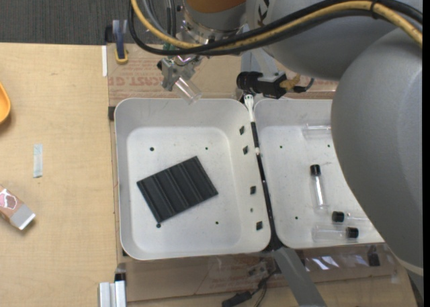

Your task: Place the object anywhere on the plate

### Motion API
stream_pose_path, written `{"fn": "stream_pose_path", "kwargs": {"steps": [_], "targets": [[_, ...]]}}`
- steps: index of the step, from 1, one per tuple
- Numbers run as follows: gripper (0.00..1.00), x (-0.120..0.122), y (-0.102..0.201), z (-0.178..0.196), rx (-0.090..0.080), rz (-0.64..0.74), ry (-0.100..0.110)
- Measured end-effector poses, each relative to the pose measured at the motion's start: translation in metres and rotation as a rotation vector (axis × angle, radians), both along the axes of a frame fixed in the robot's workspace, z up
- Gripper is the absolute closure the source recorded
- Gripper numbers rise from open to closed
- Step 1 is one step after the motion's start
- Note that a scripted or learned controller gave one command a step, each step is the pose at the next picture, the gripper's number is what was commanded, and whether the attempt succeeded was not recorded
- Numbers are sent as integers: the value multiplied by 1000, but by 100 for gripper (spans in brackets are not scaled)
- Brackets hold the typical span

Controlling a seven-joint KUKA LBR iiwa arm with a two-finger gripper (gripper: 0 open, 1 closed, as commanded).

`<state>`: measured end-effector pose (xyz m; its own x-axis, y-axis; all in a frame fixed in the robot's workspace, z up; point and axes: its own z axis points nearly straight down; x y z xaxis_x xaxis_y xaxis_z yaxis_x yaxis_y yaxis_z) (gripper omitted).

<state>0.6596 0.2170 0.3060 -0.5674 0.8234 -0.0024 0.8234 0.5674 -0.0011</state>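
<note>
A black ribbed plate (pixel 177 189) lies flat and skewed in the left white bin (pixel 134 114), a little left of its centre. My gripper (pixel 180 74) hangs above that bin's far rim, near the back edge. A small clear tube (pixel 189 91) slants down from between its fingers, which are shut on it. The tube is above the rim, well behind the plate and not touching it. The arm's orange band and yellow and black cables fill the space above the gripper.
The right white bin (pixel 289 138) holds a clear vial with a black cap (pixel 316 185), another clear tube (pixel 316 131) and two more black-capped pieces (pixel 344 225). Black clips (pixel 255 151) join the bins. Small items lie on the wooden bench (pixel 54 111) at left.
</note>
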Motion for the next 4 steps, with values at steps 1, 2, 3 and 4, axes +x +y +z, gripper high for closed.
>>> {"fn": "stream_pose_path", "kwargs": {"steps": [1, 2, 3, 4], "targets": [[100, -15, 1, -33, -1, 114, 2], [100, -22, 0, -31, 0, 400, 2], [100, -9, 10, -31, 0, 433, -1], [100, -12, 11, -44, 1, 530, 0]]}}
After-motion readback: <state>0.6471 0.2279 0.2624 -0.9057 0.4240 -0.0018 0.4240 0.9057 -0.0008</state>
